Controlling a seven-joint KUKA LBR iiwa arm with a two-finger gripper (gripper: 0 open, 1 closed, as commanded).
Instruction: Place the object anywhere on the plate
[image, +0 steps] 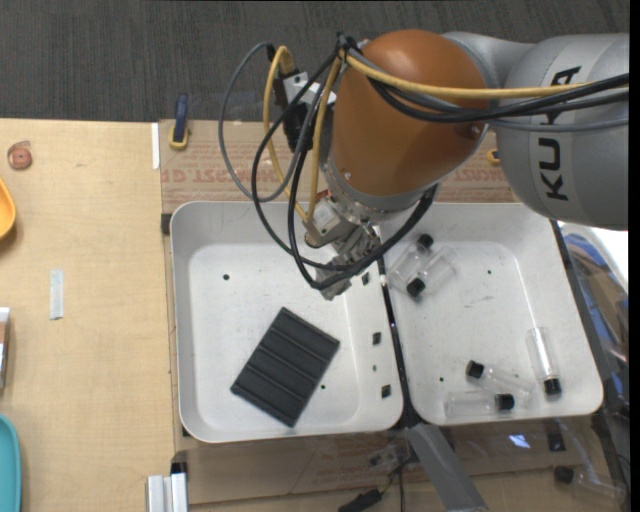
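The dark ribbed plate (286, 365) lies flat in the left bin (190, 330), below and left of the pincer (340, 262), tilted. The pincer hangs over that bin's right side near the divider; how wide it stands is unclear, and nothing shows in it. To its right, clear vials (420, 272), likely the objects, lie scattered in the right bin (575, 330).

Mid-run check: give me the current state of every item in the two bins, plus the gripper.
black ribbed plate: flat in left bin, nothing on it.
clear vials with black caps: lying on their sides, scattered in right bin.
gripper: above left bin's right edge, no thing visible in it.
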